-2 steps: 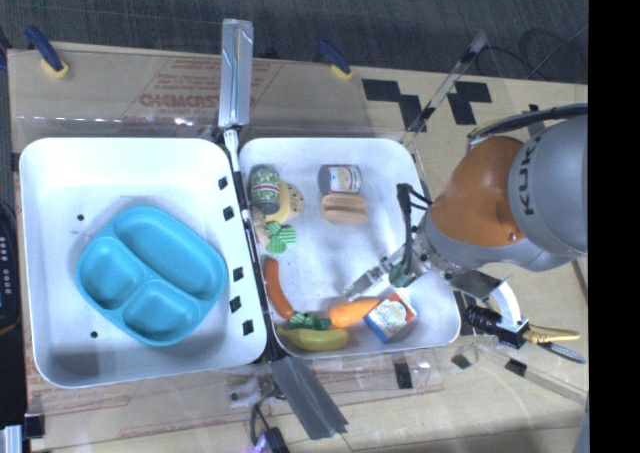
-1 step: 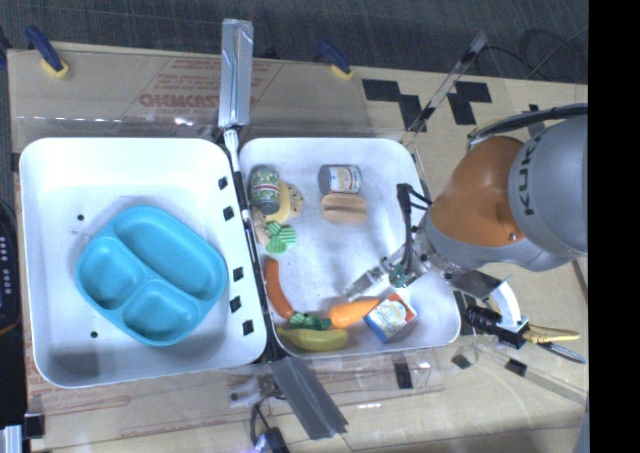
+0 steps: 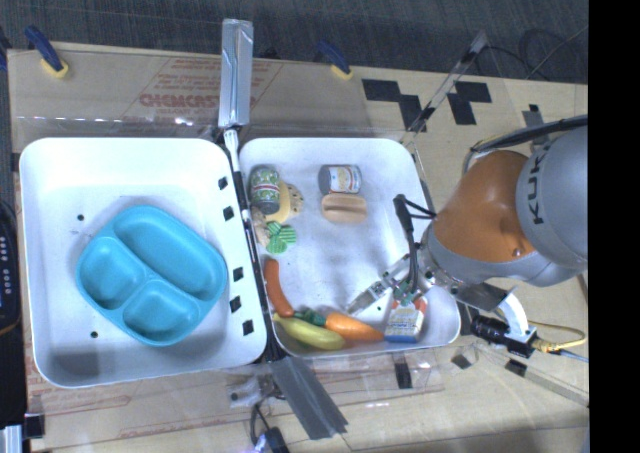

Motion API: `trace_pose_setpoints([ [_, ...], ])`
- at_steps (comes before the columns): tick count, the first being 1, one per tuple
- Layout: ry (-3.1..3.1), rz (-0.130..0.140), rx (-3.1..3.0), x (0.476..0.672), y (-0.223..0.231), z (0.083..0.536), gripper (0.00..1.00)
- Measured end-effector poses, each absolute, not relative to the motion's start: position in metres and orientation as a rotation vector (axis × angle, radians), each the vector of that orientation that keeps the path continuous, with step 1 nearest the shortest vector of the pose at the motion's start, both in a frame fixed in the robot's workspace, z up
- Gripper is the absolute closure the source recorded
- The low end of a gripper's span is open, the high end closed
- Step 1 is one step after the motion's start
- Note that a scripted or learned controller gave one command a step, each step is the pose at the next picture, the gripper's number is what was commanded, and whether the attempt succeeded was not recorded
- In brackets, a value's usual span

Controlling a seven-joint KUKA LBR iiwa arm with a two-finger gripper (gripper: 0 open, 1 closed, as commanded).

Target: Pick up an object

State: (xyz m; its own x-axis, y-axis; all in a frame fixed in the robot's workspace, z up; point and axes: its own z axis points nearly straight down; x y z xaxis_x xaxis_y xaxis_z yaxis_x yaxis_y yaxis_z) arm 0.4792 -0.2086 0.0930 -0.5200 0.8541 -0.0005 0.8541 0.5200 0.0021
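- Hovering low in the lower right of the frame, the two-finger gripper (image 3: 385, 293) looks like it's lining up a grab, fingers spread apart, nothing between them.
- Closest target I'd guess: the small white and blue carton (image 3: 403, 322), just beside the fingertips in the right white bin (image 3: 300, 156).
- Carton's long axis runs roughly up-down the frame, so next comes dropping straight over it and closing.

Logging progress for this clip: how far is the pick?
Done: the arm has brought the gripper low into the right bin, beside the small carton. In hand: nothing visibly held. Left: closing on an item and lifting it; carrot and banana lie untouched.
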Motion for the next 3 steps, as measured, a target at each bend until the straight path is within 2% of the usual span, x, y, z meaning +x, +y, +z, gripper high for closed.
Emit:
trace_pose_setpoints([
  [1,2.428,0.001,1.992,0.521,-0.207,0.092,0.0],
  [2,2.831,0.001,1.355,0.483,-0.21,0.094,0.0],
  [3,2.833,0.002,1.347,0.484,-0.21,0.104,1.0],
])
